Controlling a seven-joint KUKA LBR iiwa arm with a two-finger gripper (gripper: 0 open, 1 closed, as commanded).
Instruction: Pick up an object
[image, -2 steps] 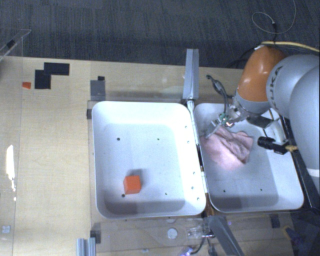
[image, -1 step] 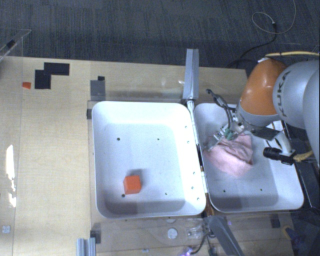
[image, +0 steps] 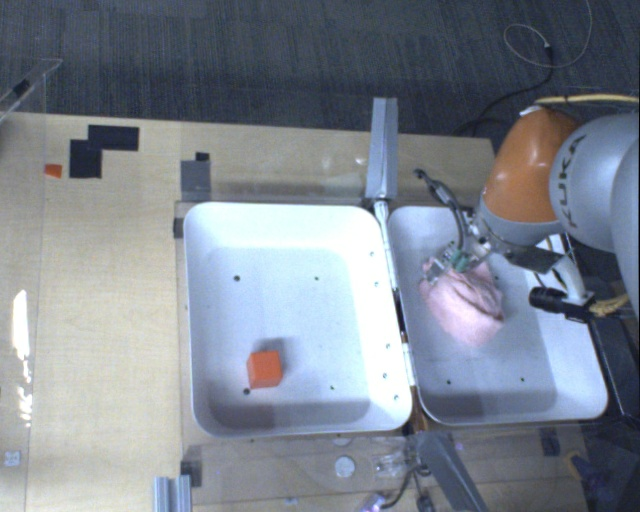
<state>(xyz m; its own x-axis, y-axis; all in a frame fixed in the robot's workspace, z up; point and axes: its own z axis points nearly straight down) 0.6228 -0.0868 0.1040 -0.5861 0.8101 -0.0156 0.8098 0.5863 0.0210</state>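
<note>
A soft pink object (image: 465, 305), like crumpled cloth, lies in the middle of the right bin (image: 505, 405). My gripper (image: 447, 265) comes down from the arm at the right and sits at the pink object's upper left edge, touching or just above it. An orange cube (image: 265, 369) rests in the left bin (image: 290, 235), near its front left area, far from the gripper.
The grey and orange arm (image: 560, 180) covers the right bin's far right corner. A metal divider post (image: 381, 150) stands between the bins at the back. Black and orange markers (image: 95, 150) lie on the wooden bench at the far left.
</note>
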